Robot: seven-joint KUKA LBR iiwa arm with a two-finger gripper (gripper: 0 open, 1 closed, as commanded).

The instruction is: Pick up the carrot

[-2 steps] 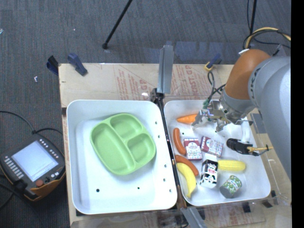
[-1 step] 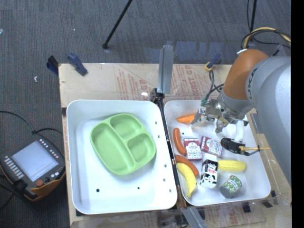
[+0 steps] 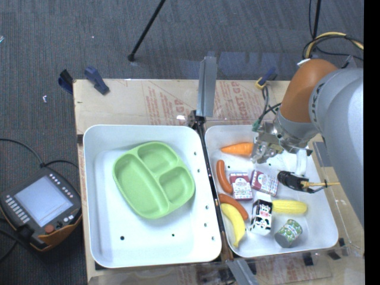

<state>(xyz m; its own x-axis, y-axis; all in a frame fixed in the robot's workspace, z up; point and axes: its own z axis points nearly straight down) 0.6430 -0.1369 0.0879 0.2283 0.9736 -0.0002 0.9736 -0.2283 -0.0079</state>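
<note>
- The tool (image 3: 262, 151) hangs in the right bin's (image 3: 330, 218) upper part, just right of the carrot (image 3: 237, 149); whether it is spread or pressed together cannot be told.
- The carrot lies near the bin's top rim, its narrow end toward the tool, with bare white floor left of it and above.
- The arm (image 3: 332, 108) enters from the frame's right, orange band (image 3: 307, 86) above the wrist, bending down and left.
- Below the tool lie two small cartons (image 3: 254, 183), a sausage (image 3: 222, 176), a banana (image 3: 233, 222), a corn cob (image 3: 289, 206), crowding the lower bin.
- The left bin (image 3: 101, 230) holds a green divided plate (image 3: 154, 178), wide margins around it.
</note>
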